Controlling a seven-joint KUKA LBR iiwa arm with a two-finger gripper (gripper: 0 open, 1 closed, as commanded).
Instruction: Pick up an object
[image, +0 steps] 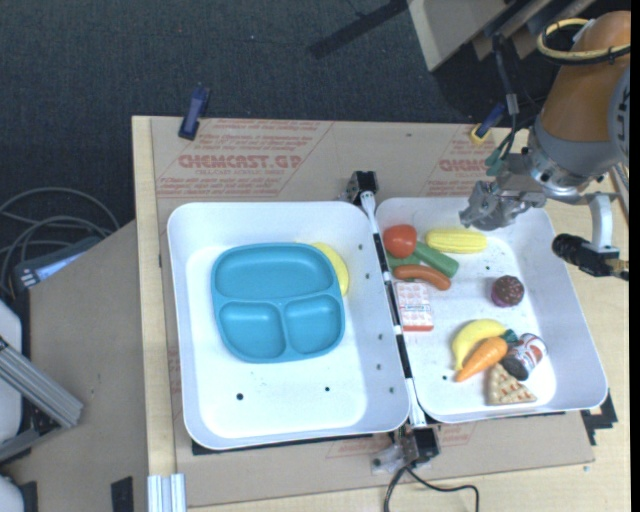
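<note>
The right bin holds several toy foods: a red tomato, a yellow corn cob, a hot dog, a green pickle, a white packet, a dark round berry, a banana, a carrot, a small can and a pizza slice. My gripper hangs over the far part of that bin, just above and right of the corn cob. Nothing shows between its fingers.
The left bin holds a blue divided plate with a yellow object peeking out behind its right edge. A black clamp sits at the far end of the divider between the bins. Cables lie on the floor at left.
</note>
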